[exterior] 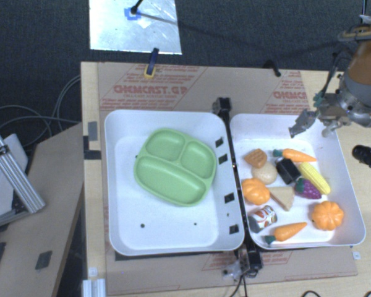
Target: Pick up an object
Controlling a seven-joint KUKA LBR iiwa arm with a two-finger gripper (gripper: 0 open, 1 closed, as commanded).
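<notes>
Hanging above the far right corner of the right bin, the gripper shows two grey fingers spread apart with nothing between them; one fingertip points down toward the bin's white floor and the other sits just to its right. Behind the gripper, the arm rises grey with its orange band toward the right edge of the view. Below and slightly left of the gripper lies a carrot, the nearest toy food, clear of the fingers. Further below and to the left sit a brown bread piece, a pale round potato and an orange fruit. Almost straight below the gripper are a black block, a yellow corn cob and purple grapes, packed close together. Beyond those, toward the near rim, lie a tan wedge, a small can, a second carrot and a small pumpkin. Well to the left of the gripper, the left bin holds a green divided plate lying flat with three compartments. Both bins rest on a cardboard sheet that reaches behind the gripper's side of the bench.
</notes>
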